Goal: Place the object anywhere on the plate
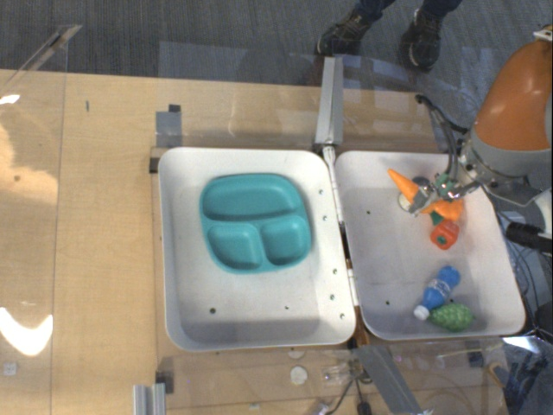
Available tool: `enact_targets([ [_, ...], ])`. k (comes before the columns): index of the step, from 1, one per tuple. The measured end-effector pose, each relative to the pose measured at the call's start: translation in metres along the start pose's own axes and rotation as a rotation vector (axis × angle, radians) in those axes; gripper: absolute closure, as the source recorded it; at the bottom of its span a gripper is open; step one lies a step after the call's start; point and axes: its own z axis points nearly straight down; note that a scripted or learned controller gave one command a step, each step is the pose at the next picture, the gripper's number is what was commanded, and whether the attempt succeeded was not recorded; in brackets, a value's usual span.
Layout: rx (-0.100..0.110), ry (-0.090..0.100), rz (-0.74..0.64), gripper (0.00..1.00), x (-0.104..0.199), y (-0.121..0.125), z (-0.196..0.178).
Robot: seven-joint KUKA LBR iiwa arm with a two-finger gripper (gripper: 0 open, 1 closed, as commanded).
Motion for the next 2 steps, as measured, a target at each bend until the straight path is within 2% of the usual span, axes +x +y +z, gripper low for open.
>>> enact_targets([
  [1,0.000,0.001,-0.072,1.00,0.047,0.045,-0.006],
  [2,0.000,0.002,-0.134,1.00,0.124,0.071,0.016],
])
